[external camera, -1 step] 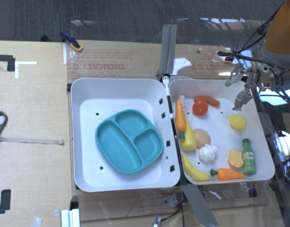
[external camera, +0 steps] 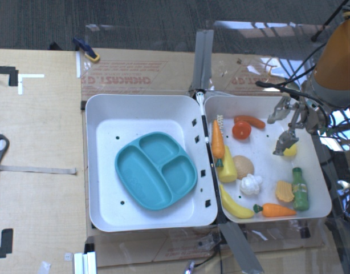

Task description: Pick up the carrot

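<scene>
Two orange carrots lie in the right bin (external camera: 318,170). One carrot (external camera: 218,140) rests lengthwise against the bin's left wall. The other carrot (external camera: 276,210), with a green stub, lies along the front wall. My gripper (external camera: 285,136) hangs over the bin's right side, far from both carrots, just above a small yellow piece (external camera: 290,149). Nothing orange is at the gripper.
The right bin also holds a red chilli (external camera: 250,120), a tomato (external camera: 241,131), a yellow item (external camera: 226,169), a beige lump (external camera: 243,165), white garlic (external camera: 250,184), a banana (external camera: 234,204), an orange slice (external camera: 284,191) and a green bottle (external camera: 300,188). A teal divided plate (external camera: 157,170) lies in the left bin (external camera: 95,153).
</scene>
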Robot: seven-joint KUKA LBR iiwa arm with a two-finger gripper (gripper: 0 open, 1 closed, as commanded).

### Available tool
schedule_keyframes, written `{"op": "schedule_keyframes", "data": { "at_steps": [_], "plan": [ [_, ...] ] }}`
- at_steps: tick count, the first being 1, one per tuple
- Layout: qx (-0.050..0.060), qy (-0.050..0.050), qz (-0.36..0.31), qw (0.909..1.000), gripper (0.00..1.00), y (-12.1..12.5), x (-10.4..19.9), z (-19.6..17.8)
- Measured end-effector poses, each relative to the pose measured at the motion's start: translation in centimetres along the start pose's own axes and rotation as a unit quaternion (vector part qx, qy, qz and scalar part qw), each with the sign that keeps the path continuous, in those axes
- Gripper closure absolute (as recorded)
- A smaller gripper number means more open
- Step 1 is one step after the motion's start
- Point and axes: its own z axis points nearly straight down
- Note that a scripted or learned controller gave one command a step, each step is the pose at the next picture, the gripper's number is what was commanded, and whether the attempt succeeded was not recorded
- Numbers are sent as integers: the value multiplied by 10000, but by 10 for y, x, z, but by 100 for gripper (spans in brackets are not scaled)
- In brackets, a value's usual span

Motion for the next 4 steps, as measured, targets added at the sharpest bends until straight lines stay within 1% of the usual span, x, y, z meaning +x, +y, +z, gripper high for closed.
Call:
{"op": "schedule_keyframes", "data": {
  "at_steps": [1,2,3,4],
  "plan": [
    [-3,0,46,10000,0,58,22,103],
    [-1,-8,1208,9927,0,159,56,13],
    [4,-2,1101,9939,0,109,-6,13],
    [-2,5,268,9996,0,202,51,13]
  ]
}}
